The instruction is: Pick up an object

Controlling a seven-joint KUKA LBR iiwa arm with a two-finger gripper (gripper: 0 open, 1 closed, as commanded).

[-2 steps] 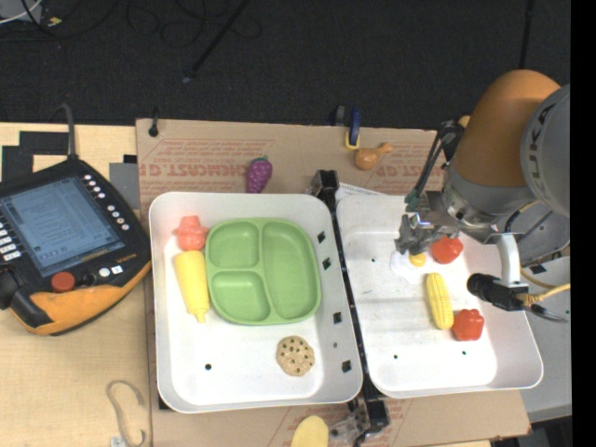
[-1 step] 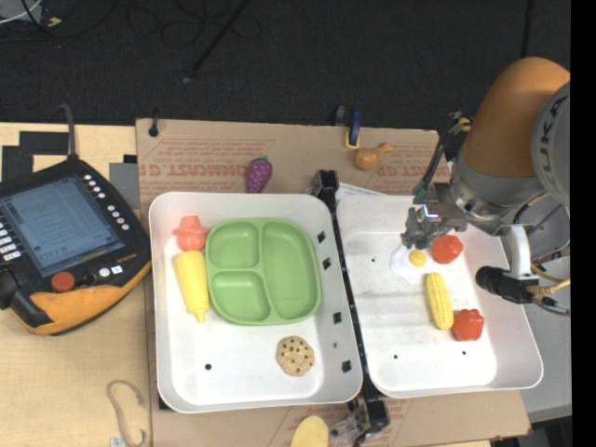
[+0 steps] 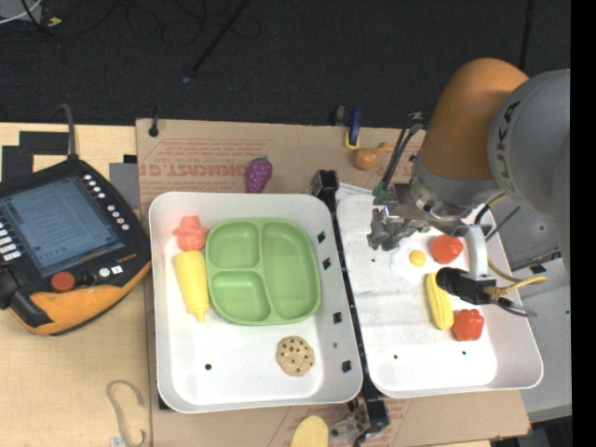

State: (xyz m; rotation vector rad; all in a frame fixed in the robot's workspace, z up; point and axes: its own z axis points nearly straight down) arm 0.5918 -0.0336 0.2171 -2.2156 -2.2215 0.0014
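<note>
Nearest candidate is the fried egg (image 3: 411,260). It lies flat on the floor of the right bin (image 3: 438,372), just to the view-right of the end effector (image 3: 380,234) and slightly nearer the camera, not touching it. We see nothing held in the end effector. We cannot tell whether it is released or clenched, as it is dark and small here.

A red tomato (image 3: 447,248) sits further right of the end effector, just beyond the egg. A corn cob (image 3: 438,303) lies right of it and well toward the camera, with a red pepper (image 3: 467,324) beside the cob's lower end.

The left bin (image 3: 233,385) is left of the end effector, across the divider. It holds:
- a green divided plate (image 3: 263,273)
- a cookie (image 3: 295,355)
- a yellow mustard bottle (image 3: 193,284)
- a pink-orange toy (image 3: 190,233) at the far left

Behind the end effector, on the table (image 3: 56,380) outside the bins, are a purple grape bunch (image 3: 259,173) and a small orange toy (image 3: 371,155). A teach pendant (image 3: 60,240) lies far left.
</note>
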